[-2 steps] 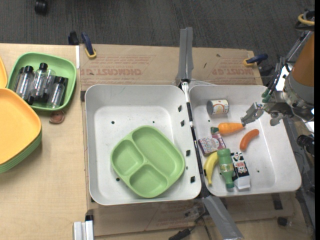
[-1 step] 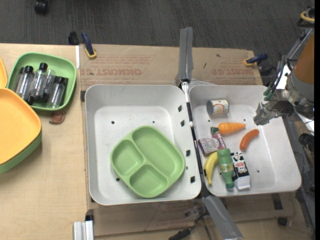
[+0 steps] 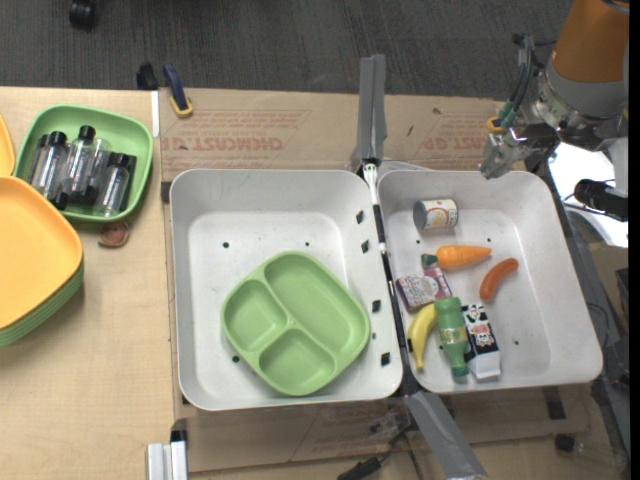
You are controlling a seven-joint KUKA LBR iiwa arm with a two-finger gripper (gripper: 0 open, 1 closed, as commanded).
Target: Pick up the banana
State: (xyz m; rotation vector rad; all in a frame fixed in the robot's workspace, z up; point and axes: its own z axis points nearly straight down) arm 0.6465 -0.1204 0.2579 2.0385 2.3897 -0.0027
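Observation:
A yellow banana lies in the right bin near its lower left, partly under a green bottle. My gripper hangs at the right bin's upper right corner, well above and to the right of the banana, over the bin's rim. Nothing shows between its fingers.
The right bin also holds a small can, a carrot, a red sausage, a pink packet and a small carton. A green divided tray lies in the left bin. Orange plates and a green dish of bottles sit at left.

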